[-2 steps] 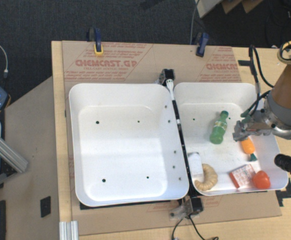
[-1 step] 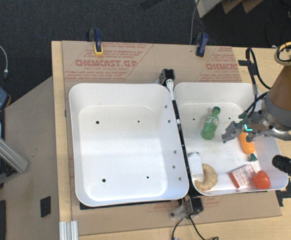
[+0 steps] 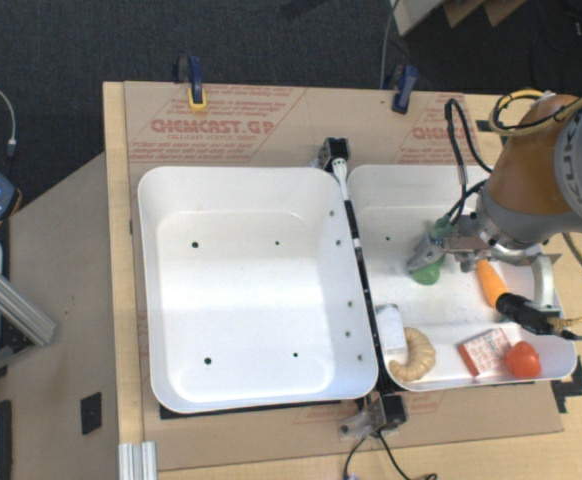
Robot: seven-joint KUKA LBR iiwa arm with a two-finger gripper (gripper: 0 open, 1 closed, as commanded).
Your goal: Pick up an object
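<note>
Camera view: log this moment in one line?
arm over right bin | end effector at green object | grasp unconfirmed | carrot, croissant loose

One fixed camera looks down from above at a slant, set fairly far back, taking in the whole desk [image 3: 271, 118] and both bins: the left bin [image 3: 171, 198] and the right bin [image 3: 391, 193]. The arm [image 3: 541, 183] enters from the right edge.

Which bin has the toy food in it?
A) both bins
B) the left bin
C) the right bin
C: the croissant, tomato and carrot all lie in the right bin, where the arm reaches in.
</note>
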